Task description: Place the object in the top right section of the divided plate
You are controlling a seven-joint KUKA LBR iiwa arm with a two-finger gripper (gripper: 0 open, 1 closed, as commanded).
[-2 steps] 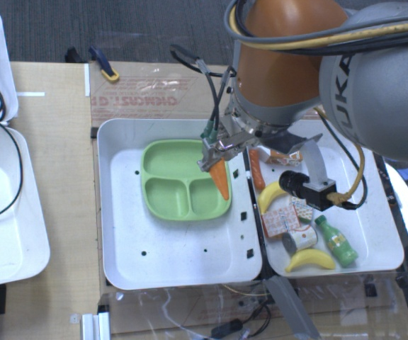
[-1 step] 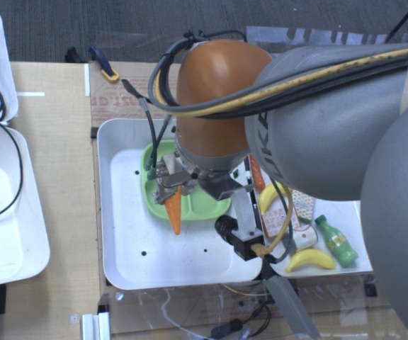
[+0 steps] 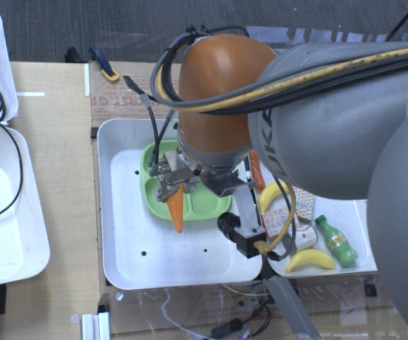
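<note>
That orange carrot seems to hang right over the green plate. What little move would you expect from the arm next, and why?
Probably a short shift toward the plate's top right section, then a release. The carrot sits between the gripper's fingers, its tip over the plate's near rim, so dropping it now would likely miss that section.

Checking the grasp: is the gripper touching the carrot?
Touching. The camera view shows the gripper closed on the carrot's top end, above the green plate.

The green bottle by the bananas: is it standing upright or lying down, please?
Lying down: the green bottle rests on its side on the bin floor, cap toward upper left.
</note>
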